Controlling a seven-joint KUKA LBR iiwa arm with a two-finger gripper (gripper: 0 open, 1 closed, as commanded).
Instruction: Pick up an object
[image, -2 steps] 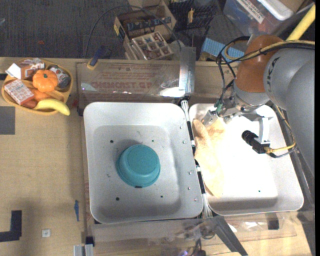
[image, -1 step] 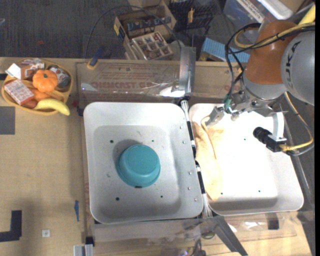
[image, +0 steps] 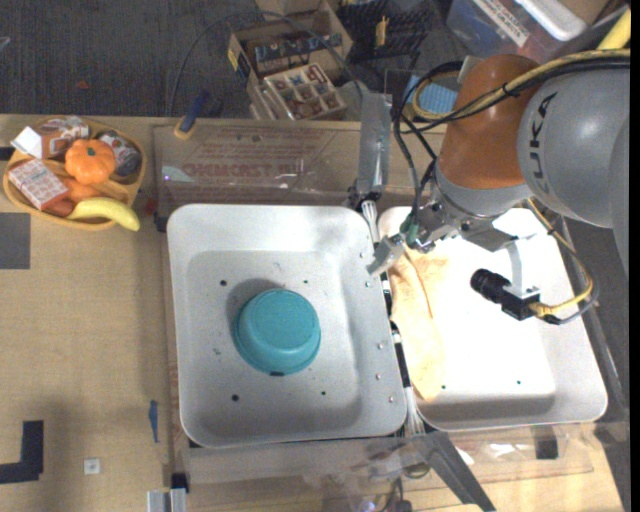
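Gripper (image: 400, 243) sits low over the near-left wall of the right bin (image: 570, 400), right at the seam between the two bins. Can't tell how far the pincer is spread, and nothing is visibly caught in it.

Risks as I read them:
- Tip is over the rims, not over a graspable object. Closing here likely grabs nothing, or scrapes the bin walls.
- The cloth (image: 425, 330) lies flat along the right bin's left side, its top end just under the tip. Thin and limp, so a pinch may only lift a corner and it slides out on the way up.
- Wrist hardware and cables hang over the right bin's middle; a drag across could snag the cloth.

Contents:
- Left bin (image: 200, 240): one teal bowl (image: 278, 330), upside down, roughly centre, slightly toward the front. Well apart from the gripper. Smooth dome, poor bite for two fingers.
- Right bin: the pale cloth along the left wall, front to back.

Off the bins, a plate of toy fruit (image: 70, 180) sits at the bench's far-left corner.
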